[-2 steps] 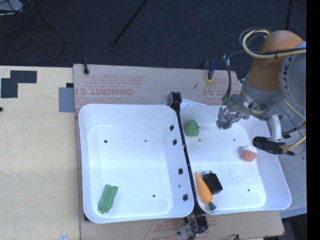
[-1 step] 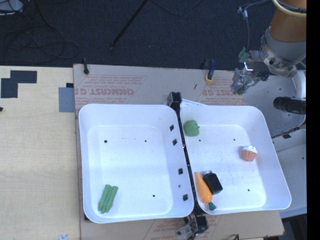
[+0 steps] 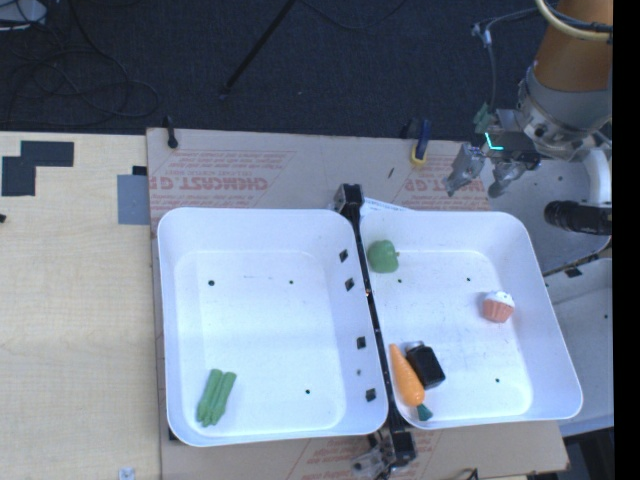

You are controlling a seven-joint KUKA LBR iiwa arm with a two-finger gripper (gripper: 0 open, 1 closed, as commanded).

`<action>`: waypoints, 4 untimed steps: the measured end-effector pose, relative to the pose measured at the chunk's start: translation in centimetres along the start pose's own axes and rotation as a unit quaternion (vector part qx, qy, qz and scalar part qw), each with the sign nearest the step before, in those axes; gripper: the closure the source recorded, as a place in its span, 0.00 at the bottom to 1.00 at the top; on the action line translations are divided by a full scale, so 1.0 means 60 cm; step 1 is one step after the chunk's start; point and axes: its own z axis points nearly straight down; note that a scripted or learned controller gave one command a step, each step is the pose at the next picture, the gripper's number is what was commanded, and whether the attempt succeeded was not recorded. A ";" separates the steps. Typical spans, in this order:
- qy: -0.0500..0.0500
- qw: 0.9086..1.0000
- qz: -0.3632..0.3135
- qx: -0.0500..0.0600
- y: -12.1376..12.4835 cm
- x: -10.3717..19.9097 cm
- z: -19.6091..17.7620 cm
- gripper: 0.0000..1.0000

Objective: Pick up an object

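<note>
My gripper (image 3: 482, 180) hangs above the back edge of the right bin (image 3: 520, 230), fingers spread and open with nothing between them. In the right bin lie a green pepper-like toy (image 3: 383, 256) near the divider, a pink and white cupcake toy (image 3: 498, 307) at the right, an orange carrot (image 3: 406, 373) and a black block (image 3: 425, 365) side by side at the front left. The left bin (image 3: 180, 238) holds a green bean pod (image 3: 216, 397) at its front left corner.
A yellow clamp (image 3: 419, 152) stands on the cardboard behind the right bin. A black clip (image 3: 348, 197) sits at the back of the divider between the bins. Cables run over the dark floor behind the bench.
</note>
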 end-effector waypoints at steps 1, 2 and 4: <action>0.002 1.000 -0.002 0.001 0.000 0.106 0.020 0.00; 0.001 1.000 -0.001 -0.007 0.002 0.174 -0.190 0.00; 0.002 1.000 -0.005 0.001 -0.001 0.527 -0.349 0.00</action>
